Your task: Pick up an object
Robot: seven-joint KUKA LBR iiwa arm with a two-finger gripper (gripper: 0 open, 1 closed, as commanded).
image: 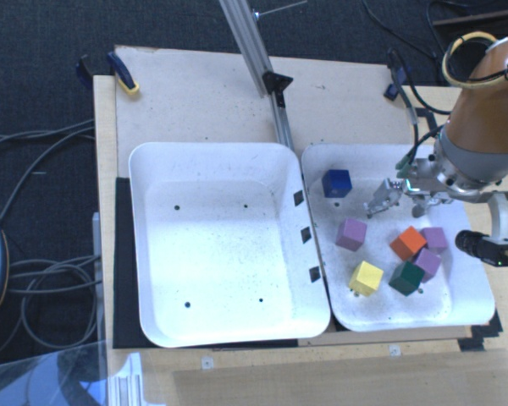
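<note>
I work in a robotics lab, not a home or a shop. My counter point(195, 91) is a bare wooden board, speckled and scuffed, with blue-and-yellow clamps point(124, 73) pinned to its upper left and upper right corners. Two shallow white bins point(229, 155) sit side by side on it, the right one holding plain coloured test cubes point(337, 183). A slanted metal rail point(247, 32) rises from the middle of the board toward the top of the frame. Loose cables point(34, 146) trail across dark carpet point(42, 24) on the left and in the upper right. My own grey and orange arm point(483, 117) reaches in at the right edge.
</note>
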